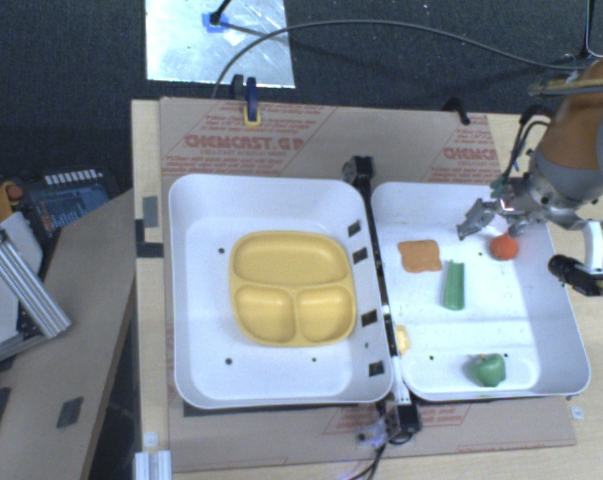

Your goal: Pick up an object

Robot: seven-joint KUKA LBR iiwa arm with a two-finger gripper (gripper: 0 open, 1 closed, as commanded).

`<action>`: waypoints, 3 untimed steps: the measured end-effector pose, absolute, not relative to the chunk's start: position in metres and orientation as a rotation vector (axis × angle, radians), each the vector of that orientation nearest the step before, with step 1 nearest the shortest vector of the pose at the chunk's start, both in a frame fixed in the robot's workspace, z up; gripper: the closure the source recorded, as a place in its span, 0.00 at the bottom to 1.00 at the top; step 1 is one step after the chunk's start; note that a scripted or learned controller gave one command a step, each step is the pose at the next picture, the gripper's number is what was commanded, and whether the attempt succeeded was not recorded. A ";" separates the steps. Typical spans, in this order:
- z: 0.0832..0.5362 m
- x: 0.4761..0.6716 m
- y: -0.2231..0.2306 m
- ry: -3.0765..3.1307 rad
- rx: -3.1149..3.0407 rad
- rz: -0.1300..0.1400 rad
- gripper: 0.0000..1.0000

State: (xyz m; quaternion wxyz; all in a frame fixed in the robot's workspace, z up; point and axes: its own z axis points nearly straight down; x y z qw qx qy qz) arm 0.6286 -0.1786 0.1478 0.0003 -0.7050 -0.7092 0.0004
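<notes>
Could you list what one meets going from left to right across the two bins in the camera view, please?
yellow divided tray → orange-brown flat piece → green stick → green pepper → small red-orange ball. The gripper hangs over the right bin, just above-left of the ball.

Yellow tray (pixel 286 298) in 1 white bin (pixel 196 268); green pepper (pixel 487 369), orange-red ball (pixel 503 247).
</notes>
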 end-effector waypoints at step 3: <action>0.098 0.632 -0.177 -2.234 -2.215 -0.010 1.00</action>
